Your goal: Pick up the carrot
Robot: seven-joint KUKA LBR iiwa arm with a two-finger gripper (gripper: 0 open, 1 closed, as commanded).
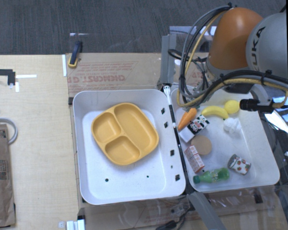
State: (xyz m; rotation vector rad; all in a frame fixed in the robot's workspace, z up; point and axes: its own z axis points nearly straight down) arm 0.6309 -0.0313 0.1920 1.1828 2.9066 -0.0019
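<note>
Pale tabletop (31,139) carrying two white bins side by side; cardboard (114,70) behind with reversed lettering, illegible. Left bin (90,185) held a yellow divided plate (125,133). Carrot (186,119) lay tilted at right bin's (264,178) top-left corner, against the dividing rim, just beside a printed carton (198,124) and banana (214,112). Likely scattered for picking trials. Arm (245,33) loomed above the right bin; "KU" legible on housing. End effector state: cannot tell.

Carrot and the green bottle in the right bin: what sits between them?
In the camera view, between the carrot and green bottle lie a small black-and-white carton, a round tan disc and a red-and-white packet.
</note>
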